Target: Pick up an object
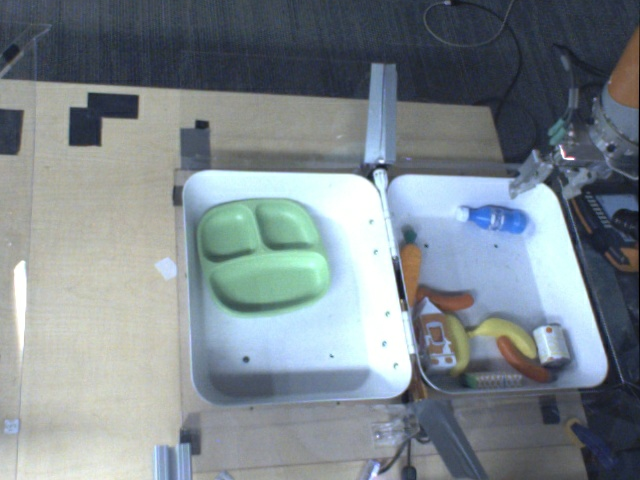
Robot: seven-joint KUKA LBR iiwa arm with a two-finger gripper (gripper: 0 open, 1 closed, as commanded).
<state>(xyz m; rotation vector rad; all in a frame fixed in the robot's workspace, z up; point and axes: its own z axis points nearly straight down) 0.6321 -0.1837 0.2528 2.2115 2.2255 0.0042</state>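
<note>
You've got the arm (pixel 620 98) tucked up at the far right edge, grey body with a sliver of its orange band showing at the top corner. The gripper (pixel 545 168) hangs just past the back right corner of the right bin (pixel 560 268), above its rim rather than down inside it. How its jaws stand you can't tell from here (the metal there is small and blurry), and nothing shows between them.

Look into the right bin and you'll see the candidates. A blue bottle (pixel 497 219) with a white cap lies on its side near the back wall, the nearest thing to the gripper but apart from it. A carrot (pixel 410 266) runs along the left wall, green top toward the back. Toward the front it gets crowded: a red sausage (pixel 447 300), a small orange and white carton (pixel 434 339), a yellow banana (pixel 490 330) curving across, a second sausage (pixel 522 358) at the front right of the heap, and a small white can (pixel 551 344) on its side just beside that. These front pieces touch or overlap one another.

Over in the left bin (pixel 290 378), you have a green divided plate (pixel 264 254) sitting toward the back left, three compartments facing up. Both bins rest side by side on the pale wooden bench (pixel 90 298).
</note>
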